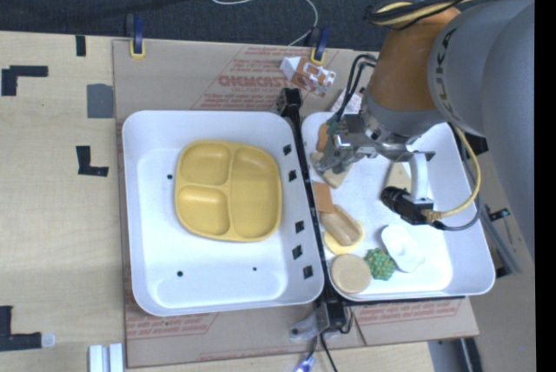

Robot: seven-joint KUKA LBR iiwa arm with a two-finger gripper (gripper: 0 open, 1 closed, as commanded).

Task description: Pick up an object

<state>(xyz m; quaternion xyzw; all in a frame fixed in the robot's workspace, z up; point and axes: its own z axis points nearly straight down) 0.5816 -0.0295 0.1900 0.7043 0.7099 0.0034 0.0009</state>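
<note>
The arm (452, 75) is covering much of the right bin (465, 275); the gripper (334, 155) is hanging blurred.

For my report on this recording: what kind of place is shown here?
Probably a robotics lab bench: a robot arm reaches over two white bins, toy-like food lies inside, and a cable trails behind.
</note>
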